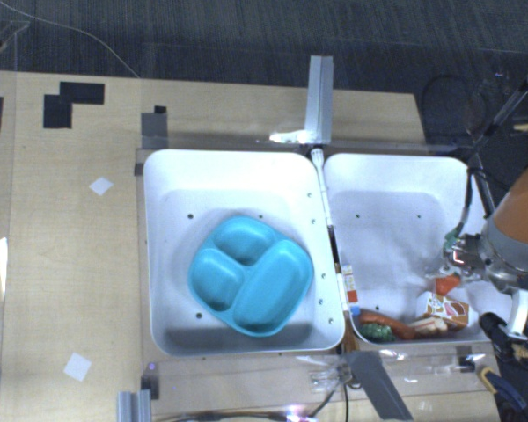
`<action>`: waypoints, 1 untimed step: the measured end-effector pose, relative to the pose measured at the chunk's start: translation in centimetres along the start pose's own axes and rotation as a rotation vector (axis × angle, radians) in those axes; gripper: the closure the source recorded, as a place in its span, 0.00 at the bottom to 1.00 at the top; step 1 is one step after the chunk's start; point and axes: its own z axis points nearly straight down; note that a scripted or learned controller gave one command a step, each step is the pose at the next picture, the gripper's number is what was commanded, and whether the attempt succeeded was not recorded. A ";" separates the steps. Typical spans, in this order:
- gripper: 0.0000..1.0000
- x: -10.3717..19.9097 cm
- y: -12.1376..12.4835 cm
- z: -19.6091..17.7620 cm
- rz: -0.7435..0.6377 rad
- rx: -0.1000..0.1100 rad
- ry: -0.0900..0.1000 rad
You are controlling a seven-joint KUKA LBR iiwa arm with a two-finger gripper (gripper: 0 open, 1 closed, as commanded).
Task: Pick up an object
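Well, from where I stand the likeliest thing to be picked is the small orange-and-white carton [446, 309] lying in the near right corner of the right bin [396, 209], just beside a brown strip [414, 327] and a small green piece [377, 331] that rest against the bin's front wall. The carton looks light and thin-walled, so I'd guess it would crush or skid if squeezed hard; its flat sides, taken across the narrow width, seem the safest hold. The green piece and the brown strip look small and low, harder to pinch off the floor.

The arm [519, 227] hangs over that same corner, its orange band and grey wrist covering the spot, and the gripper [462, 266] sits just above the carton's top end. Whether the jaws are wide or narrow I cannot tell; the wrist hides them, and I see nothing plainly between them.

What stands in the way is mostly crowding: the carton is near the bin's right wall and front wall, leaving little room for a jaw on that side, and the neighbouring bits could be nudged along.

In the left bin [172, 236] a big blue divided tray [251, 275] lies well apart, stiff, smooth and broad, awkward except at its rim.
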 end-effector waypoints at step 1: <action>1.00 4.9 -1.2 -14.4 0.167 0.014 0.001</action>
